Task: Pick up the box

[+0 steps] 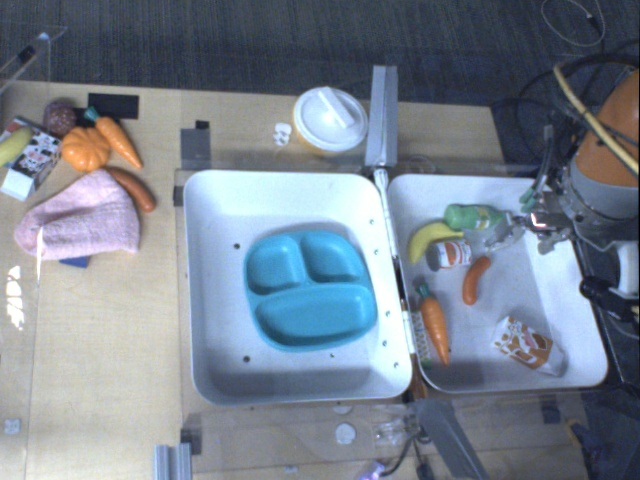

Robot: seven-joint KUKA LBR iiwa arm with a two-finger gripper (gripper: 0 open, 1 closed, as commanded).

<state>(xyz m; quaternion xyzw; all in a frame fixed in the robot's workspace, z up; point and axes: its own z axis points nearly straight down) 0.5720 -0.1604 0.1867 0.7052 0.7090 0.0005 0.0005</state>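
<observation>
Box [524, 345] flat in right bin [585, 298], long axis seemingly running lower-right.

Light wood table [100, 348] on dark carpeted floor [250, 28].
Table surface pale tan, evenly lit, with soft shadows beneath the fittings. Dark blue-grey ribbed carpet runs along the far side. A thin pale cable [572, 13] loops on the carpet at far right. Grey metal bracket [381, 118] stands upright at the table's far middle.
</observation>
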